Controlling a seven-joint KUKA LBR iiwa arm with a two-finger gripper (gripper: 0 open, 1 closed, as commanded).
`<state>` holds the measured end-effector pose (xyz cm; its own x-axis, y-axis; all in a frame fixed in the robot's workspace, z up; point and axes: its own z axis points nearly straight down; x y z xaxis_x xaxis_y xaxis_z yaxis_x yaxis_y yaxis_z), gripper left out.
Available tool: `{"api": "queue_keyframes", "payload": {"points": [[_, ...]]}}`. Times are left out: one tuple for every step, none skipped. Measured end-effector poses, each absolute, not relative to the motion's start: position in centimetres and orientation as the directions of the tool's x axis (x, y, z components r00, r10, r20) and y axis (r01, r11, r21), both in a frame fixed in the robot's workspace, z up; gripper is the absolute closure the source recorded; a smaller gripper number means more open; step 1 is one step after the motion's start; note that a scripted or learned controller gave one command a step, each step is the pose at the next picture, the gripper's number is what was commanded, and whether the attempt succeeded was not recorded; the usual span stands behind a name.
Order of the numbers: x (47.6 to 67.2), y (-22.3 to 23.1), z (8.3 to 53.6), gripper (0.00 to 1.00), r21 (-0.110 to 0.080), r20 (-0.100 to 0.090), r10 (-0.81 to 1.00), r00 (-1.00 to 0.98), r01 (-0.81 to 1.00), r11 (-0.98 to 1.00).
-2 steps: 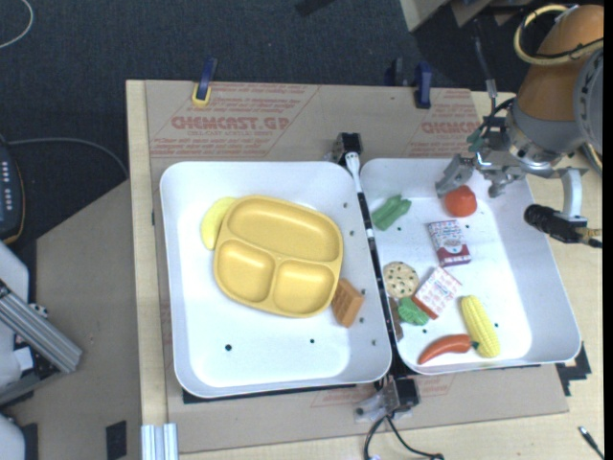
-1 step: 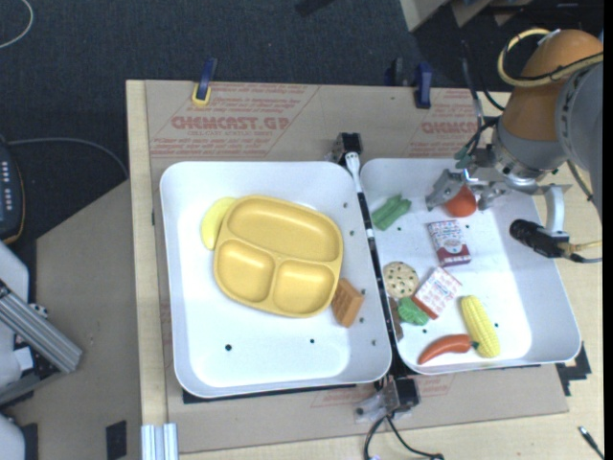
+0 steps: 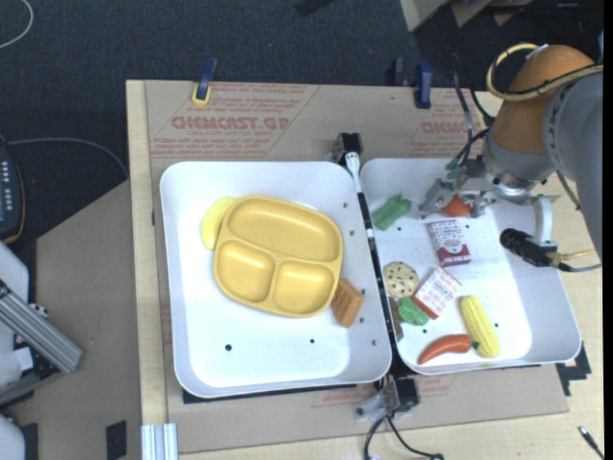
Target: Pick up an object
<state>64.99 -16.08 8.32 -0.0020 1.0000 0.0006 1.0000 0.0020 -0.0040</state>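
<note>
Arm point(image 3: 546, 103) comes in from the right, wrist low over the back of the right bin point(image 3: 551, 300). Tool point(image 3: 460, 197) sits near that bin's rear wall; can't tell if it's wide, narrow or holding anything. A small red-orange item point(image 3: 461, 206) shows right at the tool; can't tell if it's gripped.

Right bin contents:
- green piece point(image 3: 391, 212), back left, near the divider
- red-and-white packet point(image 3: 448, 241), just in front of the tool
- cookie point(image 3: 399, 277), left-centre
- second packet point(image 3: 437, 290), beside the cookie, tilted
- small green item point(image 3: 413, 311), touching that packet's front-left corner
- corn point(image 3: 479, 325), front right
- red pepper point(image 3: 445, 349), front, its tip next to the corn

Left bin point(image 3: 192, 286): yellow divided tray point(image 3: 278, 255) lying flat in the middle, yellow piece point(image 3: 215, 220) poking out behind its back-left edge, brown block point(image 3: 347, 304) leaning at its front-right corner.

Both bins sit on a cardboard-covered surface point(image 3: 287, 113).
</note>
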Motion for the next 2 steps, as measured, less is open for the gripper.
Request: {"api": "queue_keyframes", "payload": {"points": [[65.1, -16.1, 9.6, 1.00, 0.000, 0.000, 1.000, -0.003, 1.000, 0.003], [64.9, -16.2, 16.0, 1.00, 0.007, -0.002, 1.000, 0.000, 1.000, 0.000]]}}
